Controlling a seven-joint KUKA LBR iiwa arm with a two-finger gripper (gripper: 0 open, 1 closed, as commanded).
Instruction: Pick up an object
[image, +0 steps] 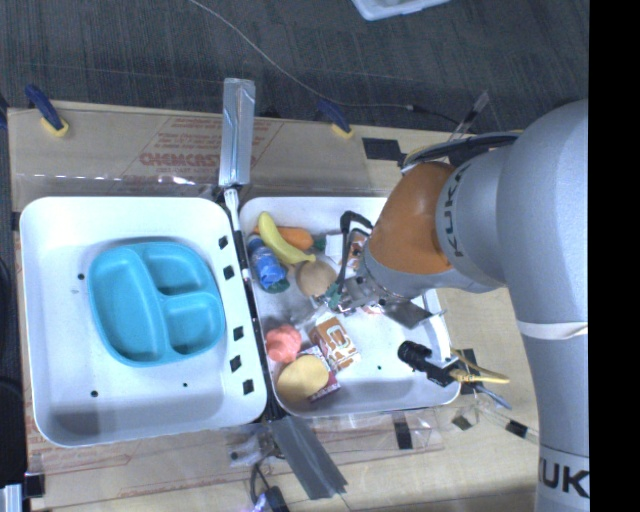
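The right bin (395, 395) holds several items. A yellow banana (275, 238) and an orange carrot-like piece (297, 238) lie at its far left, with a blue can (268, 270) just below them. A beige round object (316, 277) sits mid-bin. Nearer the front are a pink lump (283, 343), a yellow round fruit (302, 378) and a brown-and-white snack packet (334, 343). My gripper (345, 292) is low in the bin, right beside the beige object and just above the packet; nothing shows clearly between its tips.
The left bin (60, 400) carries a blue divided tray (155, 300). A metal divider strip (236, 130) runs between the bins. My grey arm with its orange band (420, 225) covers the right bin's far right part.
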